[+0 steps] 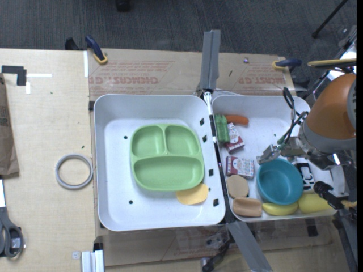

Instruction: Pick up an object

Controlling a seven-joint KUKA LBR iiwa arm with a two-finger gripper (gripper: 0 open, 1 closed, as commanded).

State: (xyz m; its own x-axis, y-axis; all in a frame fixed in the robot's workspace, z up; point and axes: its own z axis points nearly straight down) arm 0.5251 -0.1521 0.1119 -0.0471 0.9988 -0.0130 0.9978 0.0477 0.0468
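Bench [45, 129] of pale wood carries two shallow white bins side by side. Left bin [108, 169] holds a green divided plate [167, 157] with a yellow chip-like piece [193, 195] touching its near edge. Right bin [261, 109] holds the blue bowl [279, 182], a banana [281, 209], a bread roll [247, 207], a small carton [240, 166], a green packet [221, 127] and a carrot [238, 119]. Grey arm with orange band [336, 109] reaches in from the right; its fingers [271, 153] hover just above the bowl's far rim, and how far open they are cannot be told. A tape ring [74, 170] lies left of the bins.
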